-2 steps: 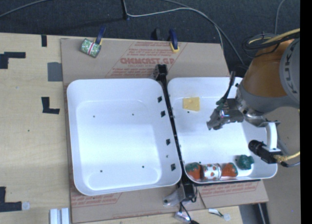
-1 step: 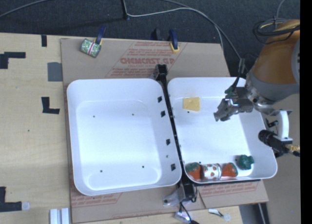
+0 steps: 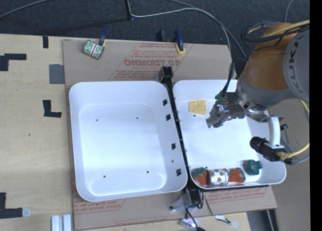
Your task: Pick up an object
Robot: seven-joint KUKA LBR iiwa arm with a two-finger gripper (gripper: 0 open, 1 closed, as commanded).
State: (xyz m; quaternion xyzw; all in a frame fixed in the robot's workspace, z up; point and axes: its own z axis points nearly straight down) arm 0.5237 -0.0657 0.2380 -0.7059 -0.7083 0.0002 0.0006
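The gripper (image 3: 217,120) hangs over the upper part of the right bin (image 3: 221,147), just right of and slightly below a flat yellow square block (image 3: 197,107) that lies on the bin floor near the divider; nothing sits between its fingers, and whether they stand wide or narrow I cannot tell from this slanted view. The yellow piece looks like the nearest candidate for the pick, so the step in hand seems to be lining up above it. To do that well, the gripper should probably shift toward the divider until it is centred over the block, turn so the fingers straddle two opposite edges, and descend squarely, since a thin flat piece offers little height to grip and can slide away if touched on one side first. Counted, the right bin holds five things: the one yellow block, and along the near wall a row of four, namely a red strawberry-like toy (image 3: 201,175), a white can with red spots (image 3: 218,176), an orange-red piece (image 3: 237,175) and a green piece (image 3: 252,166). There are two white bins; the left bin (image 3: 121,144) lies beside the right one. One small green-and-white object (image 3: 93,49) rests on the cardboard beyond the bins.
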